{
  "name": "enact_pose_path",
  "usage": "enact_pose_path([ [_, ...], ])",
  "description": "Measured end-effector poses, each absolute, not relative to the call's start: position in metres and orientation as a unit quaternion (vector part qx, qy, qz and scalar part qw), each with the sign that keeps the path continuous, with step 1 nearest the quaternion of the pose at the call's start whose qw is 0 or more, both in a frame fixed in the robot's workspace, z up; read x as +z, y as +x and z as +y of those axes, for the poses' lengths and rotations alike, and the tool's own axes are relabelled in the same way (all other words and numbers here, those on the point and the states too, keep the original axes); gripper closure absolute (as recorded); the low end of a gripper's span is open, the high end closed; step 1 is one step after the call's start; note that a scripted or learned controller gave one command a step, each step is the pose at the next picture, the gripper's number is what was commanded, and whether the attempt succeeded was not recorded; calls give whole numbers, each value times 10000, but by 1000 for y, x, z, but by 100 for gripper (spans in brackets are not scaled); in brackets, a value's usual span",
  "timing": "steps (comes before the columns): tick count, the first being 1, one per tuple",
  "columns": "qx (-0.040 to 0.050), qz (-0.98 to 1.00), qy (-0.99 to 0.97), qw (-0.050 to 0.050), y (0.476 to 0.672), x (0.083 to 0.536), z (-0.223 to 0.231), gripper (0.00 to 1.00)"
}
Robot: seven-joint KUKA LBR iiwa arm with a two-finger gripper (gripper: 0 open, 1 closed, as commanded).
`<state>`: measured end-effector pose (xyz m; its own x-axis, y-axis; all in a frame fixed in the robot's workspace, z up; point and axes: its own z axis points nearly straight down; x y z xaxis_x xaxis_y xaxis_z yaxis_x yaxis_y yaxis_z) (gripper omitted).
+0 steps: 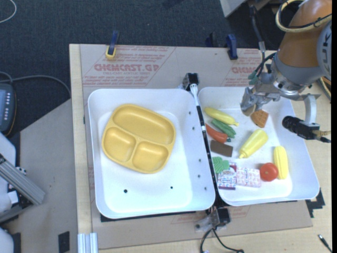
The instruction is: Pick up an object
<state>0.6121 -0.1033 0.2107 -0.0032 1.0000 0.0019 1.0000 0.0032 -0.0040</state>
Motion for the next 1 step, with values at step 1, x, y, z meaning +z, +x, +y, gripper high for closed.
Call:
enact_pose_path([
  [1,1,-7090,-7052,20,590,224,-47,100],
])
